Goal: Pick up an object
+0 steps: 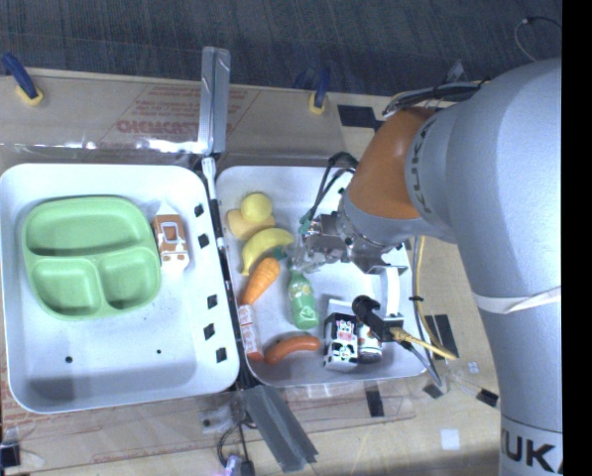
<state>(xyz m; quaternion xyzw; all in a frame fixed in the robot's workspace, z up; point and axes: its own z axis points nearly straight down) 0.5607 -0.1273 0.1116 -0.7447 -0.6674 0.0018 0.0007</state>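
Seen from above at a slant, two shallow white bins sit side by side on a counter (97, 97). The left bin (38, 385) holds a green divided tray (89, 256) and a small orange-and-white toy (173, 241). The right bin (276, 181) holds a yellow duck (252, 212), a banana (266, 245), a carrot (260, 279), a green bottle (302, 300), a red sausage (291, 347) and a black-and-white cow carton (341, 341).

The grey arm (504, 196) reaches in from the right. Its tool (315, 247) hangs low in the right bin, just beside the banana's tip and above the green bottle. Whether its fingers are spread or closed cannot be told.

The green bottle looks the likeliest target. It is small, slim and smooth, lying lengthwise between the carrot and the carton. A good grasp would likely straddle its narrow width, centred on the body, and descend straight without nudging the banana or carrot.
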